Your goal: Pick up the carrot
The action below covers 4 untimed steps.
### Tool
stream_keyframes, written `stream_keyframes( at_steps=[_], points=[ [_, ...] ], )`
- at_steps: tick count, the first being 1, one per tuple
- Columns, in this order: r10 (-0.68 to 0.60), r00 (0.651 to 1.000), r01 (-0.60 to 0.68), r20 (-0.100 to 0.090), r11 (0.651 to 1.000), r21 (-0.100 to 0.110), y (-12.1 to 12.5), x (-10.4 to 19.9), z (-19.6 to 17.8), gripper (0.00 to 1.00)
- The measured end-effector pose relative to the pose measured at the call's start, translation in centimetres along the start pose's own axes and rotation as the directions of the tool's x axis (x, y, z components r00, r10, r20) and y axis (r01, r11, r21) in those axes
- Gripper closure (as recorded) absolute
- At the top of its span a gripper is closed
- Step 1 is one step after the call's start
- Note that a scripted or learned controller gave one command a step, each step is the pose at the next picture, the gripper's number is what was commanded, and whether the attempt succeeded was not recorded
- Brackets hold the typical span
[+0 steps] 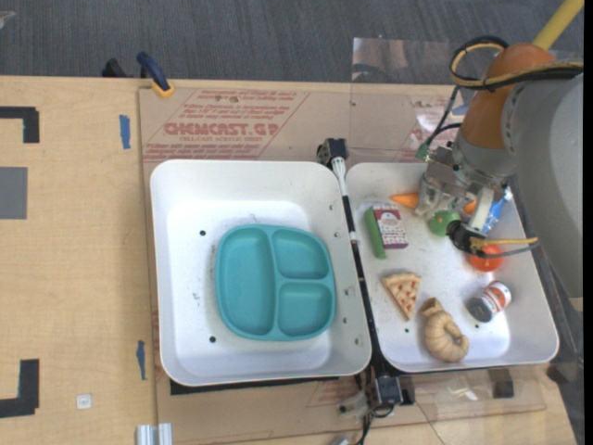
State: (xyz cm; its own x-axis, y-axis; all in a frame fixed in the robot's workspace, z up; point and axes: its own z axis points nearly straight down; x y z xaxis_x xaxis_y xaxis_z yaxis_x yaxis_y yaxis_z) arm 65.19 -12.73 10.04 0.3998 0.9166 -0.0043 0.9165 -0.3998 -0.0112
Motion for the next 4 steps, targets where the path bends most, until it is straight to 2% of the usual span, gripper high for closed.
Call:
stream_keyframes(
  at_steps=[1, 2, 3, 4],
  points=[
    [0.0, 1.0, 0.0, 0.001, 1.0, 0.005, -0.1, 0.0, 0.1, 0.0],
    [0.279, 0.96, -0.279, -0.009, 0.96, -0.01, -2.2, -3.3, 1.3, 0.0],
    [0.574, 0.819, -0.574, 0.01, 0.819, 0.027, -0.7, -2.0, 1.1, 0.0],
    [0.678, 0.735, -0.678, 0.018, 0.734, 0.04, 0.5, -2.5, 1.0, 0.0]
  ],
)
